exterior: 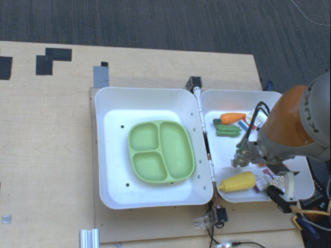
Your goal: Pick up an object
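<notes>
Corn (pixel 238 182) lies just below the claw (pixel 243 156) in the right bin (pixel 305 192). Whether the claw is wide or narrow, I cannot tell. Centre over the corn's middle before descending.

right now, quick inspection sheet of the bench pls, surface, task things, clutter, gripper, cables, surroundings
surface: wooden bench bearing left white bin and right white bin, side by side.
job's things: in the right bin, orange carrot, green toy, yellow toy, small wrapped packet.
clutter: green divided plate in the left bin.
grippers: gripper low over the right bin's middle; arm covers the bin's right part.
cables: black cable looped on the wrist; wires at the bench's front edge.
surroundings: dark carpet; black tape marks on the bench.
</notes>
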Robot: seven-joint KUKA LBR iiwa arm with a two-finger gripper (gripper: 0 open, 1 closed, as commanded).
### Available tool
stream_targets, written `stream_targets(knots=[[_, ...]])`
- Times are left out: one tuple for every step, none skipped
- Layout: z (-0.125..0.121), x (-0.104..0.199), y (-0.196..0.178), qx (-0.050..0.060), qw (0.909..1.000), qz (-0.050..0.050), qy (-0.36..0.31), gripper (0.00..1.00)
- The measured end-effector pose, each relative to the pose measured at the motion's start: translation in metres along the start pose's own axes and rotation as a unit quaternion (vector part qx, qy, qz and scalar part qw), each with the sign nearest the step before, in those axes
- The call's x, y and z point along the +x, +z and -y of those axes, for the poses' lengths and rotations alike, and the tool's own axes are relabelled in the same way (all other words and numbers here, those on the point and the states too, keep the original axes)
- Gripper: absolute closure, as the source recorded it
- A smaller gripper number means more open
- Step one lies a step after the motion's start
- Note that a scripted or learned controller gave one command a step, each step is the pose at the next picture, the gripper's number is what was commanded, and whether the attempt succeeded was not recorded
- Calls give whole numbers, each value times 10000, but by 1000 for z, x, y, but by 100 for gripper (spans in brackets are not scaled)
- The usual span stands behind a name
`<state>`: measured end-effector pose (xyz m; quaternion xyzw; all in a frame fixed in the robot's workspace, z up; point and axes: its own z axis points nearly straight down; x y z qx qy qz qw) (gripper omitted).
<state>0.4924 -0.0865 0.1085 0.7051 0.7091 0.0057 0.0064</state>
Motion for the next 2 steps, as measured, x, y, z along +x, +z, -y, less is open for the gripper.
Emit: stream_targets(knots=[[0,0,0,1,10000,-1,4,0],[-2,1,-10,-18,10000,-3,-15,100]])
